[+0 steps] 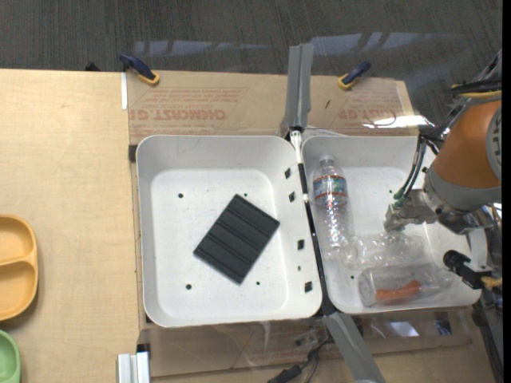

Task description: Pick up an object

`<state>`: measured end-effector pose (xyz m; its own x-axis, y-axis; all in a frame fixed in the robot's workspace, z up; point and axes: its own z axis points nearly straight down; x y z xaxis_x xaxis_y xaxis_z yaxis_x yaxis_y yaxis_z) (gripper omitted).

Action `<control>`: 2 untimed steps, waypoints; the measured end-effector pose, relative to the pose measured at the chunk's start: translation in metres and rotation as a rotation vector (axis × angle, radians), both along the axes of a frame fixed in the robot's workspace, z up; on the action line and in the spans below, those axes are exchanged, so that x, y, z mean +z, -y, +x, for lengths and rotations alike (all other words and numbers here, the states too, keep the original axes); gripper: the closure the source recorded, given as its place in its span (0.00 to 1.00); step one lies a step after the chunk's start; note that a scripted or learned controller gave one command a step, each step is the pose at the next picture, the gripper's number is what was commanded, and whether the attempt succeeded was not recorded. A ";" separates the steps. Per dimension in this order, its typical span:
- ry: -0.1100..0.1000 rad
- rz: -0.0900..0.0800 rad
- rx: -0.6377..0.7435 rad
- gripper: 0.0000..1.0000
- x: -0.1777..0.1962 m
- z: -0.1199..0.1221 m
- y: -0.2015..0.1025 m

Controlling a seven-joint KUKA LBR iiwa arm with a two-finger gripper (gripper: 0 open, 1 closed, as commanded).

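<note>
Right bin (375,154): gripper (397,218) above clear bottle (330,198); grip state unclear.

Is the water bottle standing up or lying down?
Lying down. The water bottle rests on its side on the floor of the right bin, its cap end toward the bin's far wall and its clear body stretching toward the near side.

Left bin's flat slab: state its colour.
Black slab, ribbed surface, seen clearly in the camera view.
</note>
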<state>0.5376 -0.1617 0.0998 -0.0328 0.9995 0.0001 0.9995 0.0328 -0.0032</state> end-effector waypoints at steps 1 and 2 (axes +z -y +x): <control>0.000 0.000 -0.001 0.00 0.000 0.000 0.000; 0.000 -0.001 -0.001 1.00 0.009 0.000 0.001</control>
<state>0.5376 -0.1628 0.1086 -0.0316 0.9995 -0.0011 0.9995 0.0316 -0.0034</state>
